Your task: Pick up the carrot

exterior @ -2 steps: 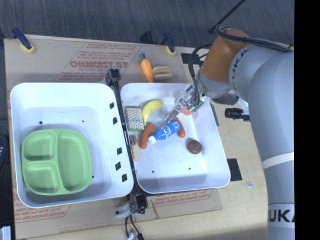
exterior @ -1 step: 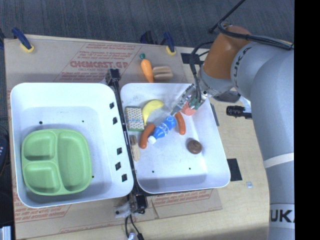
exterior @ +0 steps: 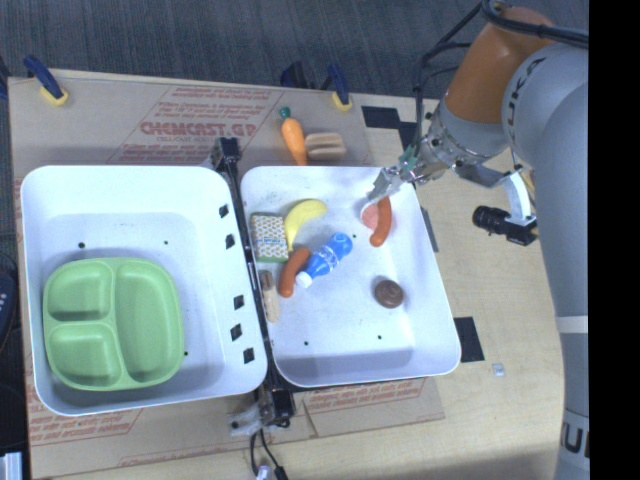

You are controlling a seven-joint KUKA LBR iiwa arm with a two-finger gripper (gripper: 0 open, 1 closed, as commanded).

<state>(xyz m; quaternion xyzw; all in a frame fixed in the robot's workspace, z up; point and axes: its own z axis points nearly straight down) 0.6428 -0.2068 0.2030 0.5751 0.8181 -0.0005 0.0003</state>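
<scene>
The left bin [exterior: 40, 198] holds a green divided plate [exterior: 112, 321] in its lower left part. A row of black clips [exterior: 236, 268] runs down the seam where the two bins meet.

On the bench [exterior: 140, 108], on the brown cardboard sheet just above the right bin's top rim, lies the carrot [exterior: 293, 139], orange with a small green top, pointing up and slightly left. It is outside both bins. Just beside it on the right sits a small sandwich-like toy [exterior: 325, 147].

Inside the right bin [exterior: 420, 338], near its left wall, there is a small patterned packet [exterior: 268, 236], with a yellow banana [exterior: 304, 218] touching its right edge. Below these lie an orange sausage-shaped piece [exterior: 294, 271] and a blue and white bottle [exterior: 325, 259], side by side and both tilted. Further right, a red sausage [exterior: 379, 222] lies near the upper right corner, and a brown round thing [exterior: 388, 292] sits below it, apart from the rest.

The arm comes in from the right, and the jaws [exterior: 386, 187] hang over the upper right corner of the right bin, just above the red sausage, well apart from the carrot. They look slightly parted, with nothing between them.
</scene>
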